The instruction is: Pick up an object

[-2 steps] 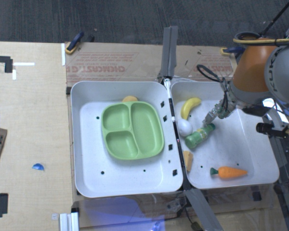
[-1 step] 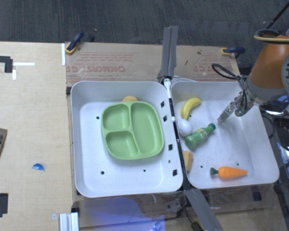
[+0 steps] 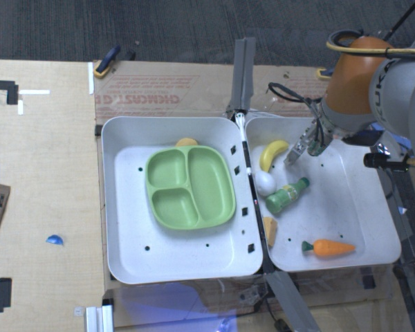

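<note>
Banana [image 3: 272,153], the yellow toy nearest the arm, lies in the right bin [image 3: 360,216] near its upper left corner, curved and resting on the white floor. Seen from the overhead camera, the jaws [image 3: 295,152] hang just beside the banana's right end, tilted down toward it; whether they are apart or closed cannot be told, and nothing is visibly held. Below the banana sit a white ball [image 3: 264,182] and a green bottle [image 3: 287,195], close together. A carrot [image 3: 330,248] lies near the bin's lower edge. The left bin [image 3: 124,247] holds a green divided plate [image 3: 191,187]. Both bins rest on the tabletop [image 3: 41,178].
</note>
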Robot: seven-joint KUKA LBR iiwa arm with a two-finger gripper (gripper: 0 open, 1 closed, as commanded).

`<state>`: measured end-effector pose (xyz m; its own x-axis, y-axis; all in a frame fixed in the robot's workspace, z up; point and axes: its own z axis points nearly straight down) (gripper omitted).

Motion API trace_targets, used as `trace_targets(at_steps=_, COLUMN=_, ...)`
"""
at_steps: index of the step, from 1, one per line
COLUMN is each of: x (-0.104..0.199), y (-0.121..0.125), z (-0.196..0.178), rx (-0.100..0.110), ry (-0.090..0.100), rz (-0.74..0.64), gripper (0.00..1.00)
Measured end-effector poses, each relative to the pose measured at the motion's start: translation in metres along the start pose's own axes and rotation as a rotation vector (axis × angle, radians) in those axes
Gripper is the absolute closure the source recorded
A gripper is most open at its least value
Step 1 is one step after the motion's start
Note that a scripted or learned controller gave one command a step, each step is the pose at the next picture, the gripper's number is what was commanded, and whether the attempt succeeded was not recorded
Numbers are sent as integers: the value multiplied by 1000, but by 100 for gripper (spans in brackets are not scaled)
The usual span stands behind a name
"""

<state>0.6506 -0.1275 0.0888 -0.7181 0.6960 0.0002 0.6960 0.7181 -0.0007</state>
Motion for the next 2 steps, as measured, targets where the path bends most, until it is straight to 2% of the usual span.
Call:
trace_targets(at_steps=1, x=51, y=-8, z=0, rx=1, ry=2, rz=105, gripper=100)
trace_targets(at_steps=2, x=79, y=25, z=-99, rx=4, ry=1, rz=471, gripper=100)
